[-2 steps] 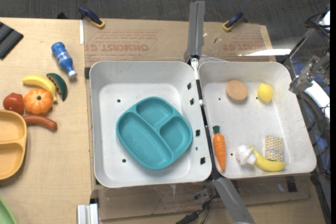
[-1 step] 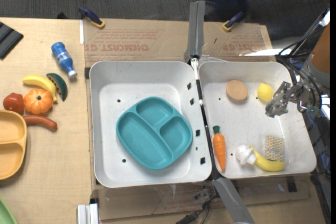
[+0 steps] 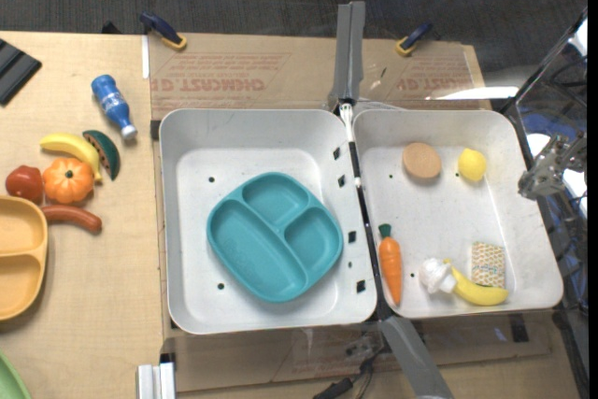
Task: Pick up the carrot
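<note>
The carrot (image 3: 390,266) is orange with a green top and lies lengthwise against the left wall of the right bin (image 3: 523,229), near the front corner. My gripper (image 3: 545,171) hangs at the right bin's right rim, far to the right of the carrot and behind it, with nothing seen in it.
In the right bin are a tan round bun (image 3: 421,161), a lemon (image 3: 473,164), a white garlic (image 3: 433,275), a banana (image 3: 480,292) and a cracker (image 3: 488,262). A teal divided plate (image 3: 274,236) lies in the left bin. Toy food and a blue bottle (image 3: 113,106) sit on the bench at left.
</note>
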